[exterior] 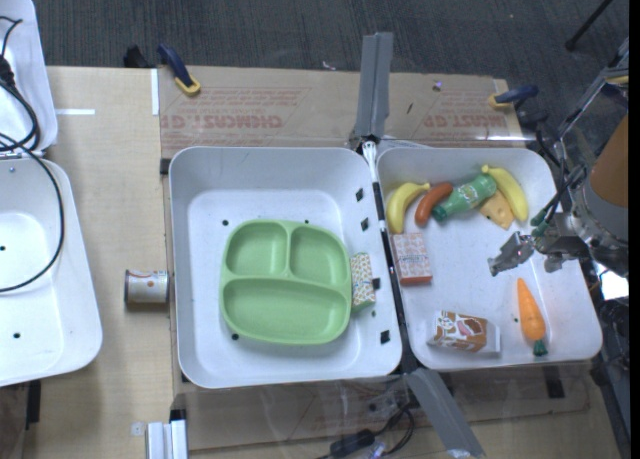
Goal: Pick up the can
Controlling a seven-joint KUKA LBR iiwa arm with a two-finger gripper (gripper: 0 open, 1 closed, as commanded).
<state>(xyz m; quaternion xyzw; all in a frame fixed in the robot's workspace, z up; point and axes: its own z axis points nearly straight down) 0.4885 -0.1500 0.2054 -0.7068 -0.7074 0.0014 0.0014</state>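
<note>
From the one camera above the bench, the small silver can with an orange label (146, 288) lies on its side on the bare wooden bench top (110, 147), just outside the left wall of the left-hand shallow white bin (185, 277), so it sits in neither bin. Inside that bin rests a pale green three-compartment plastic plate (287, 282) with a small patterned packet (362, 280) at its right edge. The two-finger metal gripper (527, 250) hangs over the right-hand white bin (480, 359), near its right wall, and its fingers look spread apart with nothing between them (the metal is small and glinting, so I would not swear to how wide). Below it lies an orange toy carrot (531, 315); up toward the back of the bin are a yellow toy banana (402, 203) and a green toy bottle (464, 196). As I judge it, the pick-up has hardly begun: the can is untouched, well apart from the jaws, with the whole left bin between them. What is left is the crossing, the descent and the grasp.
</note>
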